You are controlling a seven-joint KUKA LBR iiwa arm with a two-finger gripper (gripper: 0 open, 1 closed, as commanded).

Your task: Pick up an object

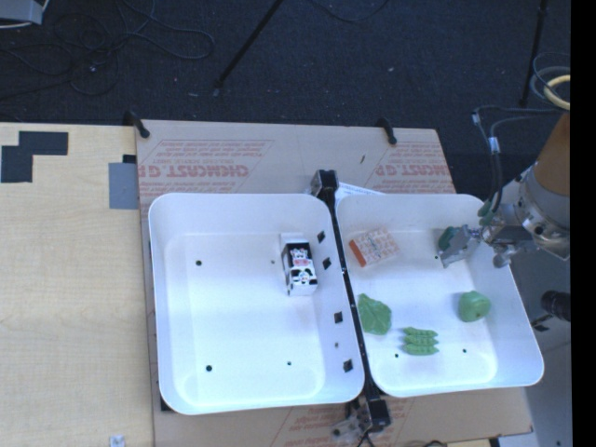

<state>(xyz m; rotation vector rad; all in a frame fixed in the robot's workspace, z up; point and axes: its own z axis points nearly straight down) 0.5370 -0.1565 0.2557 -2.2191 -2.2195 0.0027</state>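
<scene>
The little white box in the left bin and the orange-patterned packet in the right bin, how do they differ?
The white box is white with black markings; the packet has an orange-red pattern on pale ground. The white box lies alone in the left bin, near the divider; the packet lies in the right bin with three green items. The white box stands taller, the packet looks flat. Both are small, rectangular and untouched by the gripper.

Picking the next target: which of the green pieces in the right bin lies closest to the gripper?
The rounded green lump by the bin's right wall, just below the gripper. The flat leaf and ridged piece lie farther left.
</scene>
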